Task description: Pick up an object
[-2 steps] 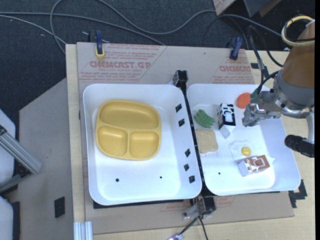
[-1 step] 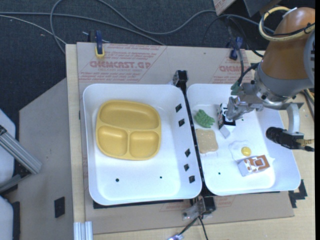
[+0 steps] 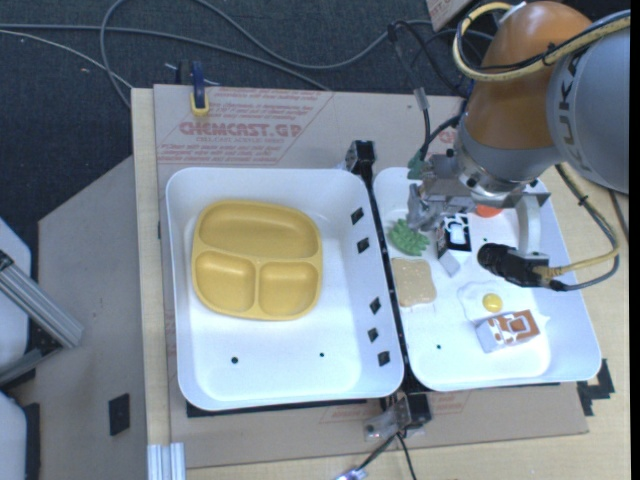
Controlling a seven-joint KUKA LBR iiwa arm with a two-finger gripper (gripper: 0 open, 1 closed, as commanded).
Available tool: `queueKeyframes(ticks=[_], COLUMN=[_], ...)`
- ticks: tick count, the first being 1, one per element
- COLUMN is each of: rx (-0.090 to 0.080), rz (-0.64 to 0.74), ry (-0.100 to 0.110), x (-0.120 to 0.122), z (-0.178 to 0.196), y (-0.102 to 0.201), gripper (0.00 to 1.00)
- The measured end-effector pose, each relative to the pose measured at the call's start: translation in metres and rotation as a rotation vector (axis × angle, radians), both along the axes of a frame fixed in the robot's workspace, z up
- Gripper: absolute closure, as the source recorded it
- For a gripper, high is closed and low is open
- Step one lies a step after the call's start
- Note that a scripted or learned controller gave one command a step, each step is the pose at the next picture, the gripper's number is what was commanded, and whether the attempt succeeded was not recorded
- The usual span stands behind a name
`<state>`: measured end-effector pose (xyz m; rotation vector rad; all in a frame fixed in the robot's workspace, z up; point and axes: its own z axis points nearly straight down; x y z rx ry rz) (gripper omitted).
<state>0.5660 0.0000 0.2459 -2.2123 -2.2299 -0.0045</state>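
**Arm low over the right bin, among the small items**

At the far left of the frame lies dark carpet with a grey cable looping across the upper part. A cardboard sheet [image 3: 240, 128] printed with red lettering covers the surface, and a blue-and-yellow clamp [image 3: 199, 88] grips its upper edge.

The left bin [image 3: 200, 368] sits at centre left. A yellow divided plate [image 3: 258, 258] with three compartments lies in its upper half, flat and right way up. Black clips line the wall where the two bins meet.

The right bin [image 3: 560, 358] sits at centre right. In its upper left part is a green leafy toy piece [image 3: 406, 236], and just below it a tan square like a cracker or slice of bread [image 3: 413, 281]. Further right, toward the lower middle of the bin, a fried egg toy with a yellow yolk [image 3: 489, 301] lies just above a small white and orange packet [image 3: 510, 330]; the two are close or touching.

The arm comes in from the upper right, its orange band large in the frame. The jaws [image 3: 432, 210] hang low over the upper left part of the right bin, just beside the green piece. I cannot tell whether they are open or closed, nor whether anything is between them. A black fitting with a yellow hose [image 3: 515, 264] juts out to the right below the wrist
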Motion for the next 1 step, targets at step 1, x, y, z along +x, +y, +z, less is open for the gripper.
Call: queueKeyframes(ticks=[1], rx=[0.000], rz=[-0.001], ry=[-0.001], x=[0.0240], z=[0.0000], y=[0.0576], gripper=[1.00])
